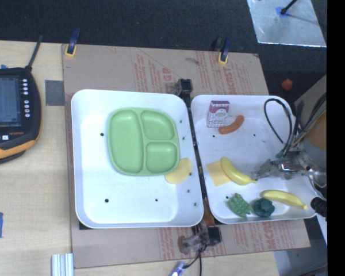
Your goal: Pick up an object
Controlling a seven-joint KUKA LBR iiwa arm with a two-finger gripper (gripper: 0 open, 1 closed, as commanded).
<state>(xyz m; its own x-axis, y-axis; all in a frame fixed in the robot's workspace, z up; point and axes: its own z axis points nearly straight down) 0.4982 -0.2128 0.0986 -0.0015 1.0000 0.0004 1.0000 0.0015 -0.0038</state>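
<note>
The right bin [254,144] holds a small red and white carton [218,113] and an orange sausage [231,125] at the back. A yellow banana [236,173] lies across a pale yellow wedge [216,176] in the middle. Along the front wall lie a second banana [283,198], a light green ridged toy [238,205] and a dark teal toy [263,207]. My gripper [265,169] is low in this bin at its right side, just right of the first banana's end and above the second banana. Nothing shows in its grasp.
The left bin [92,203] holds a green divided plate [142,141] and a pale yellow piece [179,171] by the plate's front right corner. A black cable [278,122] loops over the right bin's back right. A teach pendant [8,111] lies at the far left.
</note>
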